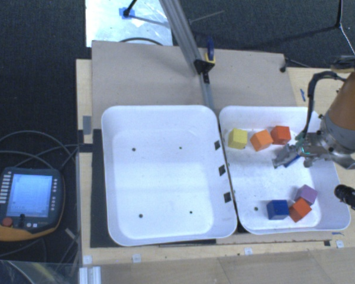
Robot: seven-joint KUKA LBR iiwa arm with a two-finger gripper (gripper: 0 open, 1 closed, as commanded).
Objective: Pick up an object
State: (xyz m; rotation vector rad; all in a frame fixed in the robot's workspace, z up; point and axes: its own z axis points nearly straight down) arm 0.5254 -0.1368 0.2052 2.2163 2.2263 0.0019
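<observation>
Orange, blue and purple small blocks sit at the near end of the right-hand shallow white plastic bin (328, 176): a blue cube (277, 209), an orange-red cube (300, 209) touching it on its right, and a pale purple cube (307, 193) just behind, touching the orange-red one. Beyond them, over the middle of that bin, hangs the grey metal claw (286, 158) of the grey arm with an orange band (349, 108). Its tips point left toward the far blocks; whether it is wide or narrow cannot be told, and no block is seen within it. At the far end lie a yellow cube (238, 138), an orange cube (261, 139) and a red-orange cube (280, 134), the last two touching. The likely target is one of this far pair. A good grasp would come straight down over a single cube, straddling its free sides so the neighbour is not nudged. The left white bin (115, 158) rests on the wooden table (83, 81).
</observation>
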